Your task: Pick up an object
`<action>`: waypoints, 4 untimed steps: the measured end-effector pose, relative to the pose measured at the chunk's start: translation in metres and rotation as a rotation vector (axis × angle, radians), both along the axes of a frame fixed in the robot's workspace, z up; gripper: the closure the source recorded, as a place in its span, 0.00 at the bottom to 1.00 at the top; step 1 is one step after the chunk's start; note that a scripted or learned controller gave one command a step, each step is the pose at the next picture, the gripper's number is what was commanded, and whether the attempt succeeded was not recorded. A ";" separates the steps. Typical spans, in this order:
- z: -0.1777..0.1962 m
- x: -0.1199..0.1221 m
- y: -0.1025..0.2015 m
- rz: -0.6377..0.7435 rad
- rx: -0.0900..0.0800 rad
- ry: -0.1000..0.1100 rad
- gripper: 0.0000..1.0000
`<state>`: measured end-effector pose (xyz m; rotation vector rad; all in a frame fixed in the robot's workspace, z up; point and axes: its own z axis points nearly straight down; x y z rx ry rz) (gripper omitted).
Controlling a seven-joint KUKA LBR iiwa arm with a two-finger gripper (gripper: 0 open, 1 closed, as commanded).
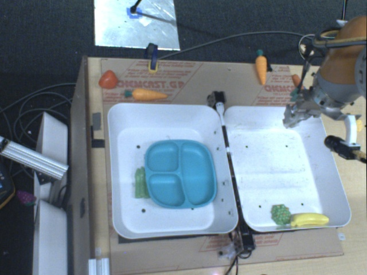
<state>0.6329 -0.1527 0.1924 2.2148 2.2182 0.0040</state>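
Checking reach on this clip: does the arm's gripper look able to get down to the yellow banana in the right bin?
Probably yes. The gripper hangs over the right bin's far corner; the banana lies uncovered at the near edge, beside the green broccoli, close to the bin wall.

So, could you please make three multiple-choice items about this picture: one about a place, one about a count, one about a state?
1. Where does the banana lie?
A. right bin, near corner, beside the broccoli
B. left bin, on the plate
C. on the cardboard

2. How many compartments has the blue plate?
A. two
B. three
C. five

3. How is the claw placed?
A. resting on the plate
B. over the far edge of the right bin, away from the banana
C. touching the broccoli

Answers: 1 A, the banana lies next to the broccoli at the right bin's near edge. 2 B, ridges split the plate into three. 3 B, the claw is at the bin's far side.
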 end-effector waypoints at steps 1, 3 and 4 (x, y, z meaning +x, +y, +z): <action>0.009 0.000 0.001 0.002 0.001 0.000 1.00; 0.020 0.001 0.001 0.005 0.000 -0.003 0.00; -0.075 0.035 0.005 0.002 0.004 0.008 0.00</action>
